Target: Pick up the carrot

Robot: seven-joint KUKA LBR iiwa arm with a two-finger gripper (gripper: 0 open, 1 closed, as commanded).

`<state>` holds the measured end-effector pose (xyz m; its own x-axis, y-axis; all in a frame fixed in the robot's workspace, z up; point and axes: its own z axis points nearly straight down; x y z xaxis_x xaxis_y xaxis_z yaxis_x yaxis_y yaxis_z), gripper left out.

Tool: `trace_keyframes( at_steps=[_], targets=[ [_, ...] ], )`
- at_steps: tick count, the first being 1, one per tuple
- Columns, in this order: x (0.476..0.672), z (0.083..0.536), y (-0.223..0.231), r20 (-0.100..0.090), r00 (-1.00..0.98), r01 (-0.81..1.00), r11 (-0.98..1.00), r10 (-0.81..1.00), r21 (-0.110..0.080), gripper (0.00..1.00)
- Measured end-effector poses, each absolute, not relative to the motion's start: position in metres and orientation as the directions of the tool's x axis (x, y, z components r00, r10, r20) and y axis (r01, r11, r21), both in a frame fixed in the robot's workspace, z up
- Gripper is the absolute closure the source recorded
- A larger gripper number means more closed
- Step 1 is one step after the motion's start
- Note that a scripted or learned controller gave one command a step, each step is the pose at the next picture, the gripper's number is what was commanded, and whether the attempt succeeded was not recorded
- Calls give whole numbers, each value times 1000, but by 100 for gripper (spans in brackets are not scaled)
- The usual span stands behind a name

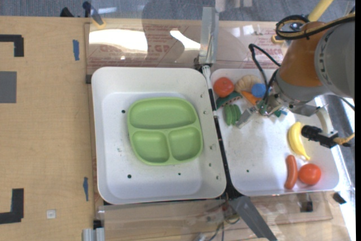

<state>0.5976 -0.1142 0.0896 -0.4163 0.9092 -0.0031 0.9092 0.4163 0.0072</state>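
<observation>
From my station, the arm [316, 59] runs off the right edge. The gripper [264, 107] partly covers the carrot [249, 97]; I cannot resolve its fingers.

1. The 2 white bins [113, 138] look like smooth, slightly glossy plastic.
2. The green divided plate [164, 130] seems matt plastic.
3. The bench [45, 138] looks like plain matt cardboard or wood.
4. The banana [297, 140] looks like shiny plastic.

My arm [338, 59] is a thick grey cylinder with a broad orange band [302, 62] above the wrist. Black cables [265, 62] loop from the band toward my hand [265, 107], a small metallic assembly with green and dark parts.
</observation>
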Motion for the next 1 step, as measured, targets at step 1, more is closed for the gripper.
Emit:
trace_keyframes(
  at_steps=[1],
  targets=[
    [661,88,-110,10,-242,970,242,970,-24,0]
  ],
)
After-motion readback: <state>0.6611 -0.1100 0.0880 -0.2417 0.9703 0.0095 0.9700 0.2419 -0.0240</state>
